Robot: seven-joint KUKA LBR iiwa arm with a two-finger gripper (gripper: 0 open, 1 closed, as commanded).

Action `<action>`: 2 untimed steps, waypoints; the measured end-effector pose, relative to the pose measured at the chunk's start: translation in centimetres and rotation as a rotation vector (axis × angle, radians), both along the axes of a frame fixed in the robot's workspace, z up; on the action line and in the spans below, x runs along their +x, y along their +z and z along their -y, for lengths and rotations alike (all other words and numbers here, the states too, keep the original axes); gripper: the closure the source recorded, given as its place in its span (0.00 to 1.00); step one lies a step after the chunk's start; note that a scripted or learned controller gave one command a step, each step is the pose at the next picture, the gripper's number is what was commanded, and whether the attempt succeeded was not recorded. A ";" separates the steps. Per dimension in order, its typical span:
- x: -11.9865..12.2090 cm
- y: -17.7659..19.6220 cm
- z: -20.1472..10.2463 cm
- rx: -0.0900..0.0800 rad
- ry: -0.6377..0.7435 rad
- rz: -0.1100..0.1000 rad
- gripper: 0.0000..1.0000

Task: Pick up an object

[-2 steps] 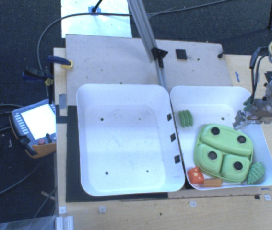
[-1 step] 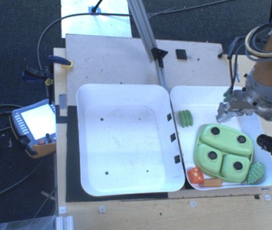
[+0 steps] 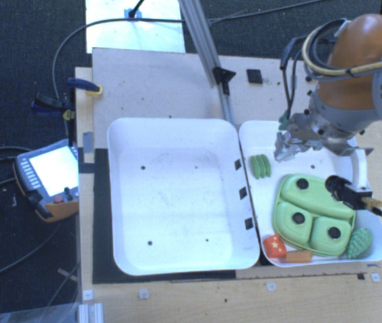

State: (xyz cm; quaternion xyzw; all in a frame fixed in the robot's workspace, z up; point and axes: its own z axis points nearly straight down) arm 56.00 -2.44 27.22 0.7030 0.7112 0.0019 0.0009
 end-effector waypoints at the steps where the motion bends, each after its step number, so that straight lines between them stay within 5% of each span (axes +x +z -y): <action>1: 2.8 -0.3 -5.4 0.000 -0.002 0.000 1.00; 2: 4.1 -0.7 -10.4 0.000 -0.002 -0.001 1.00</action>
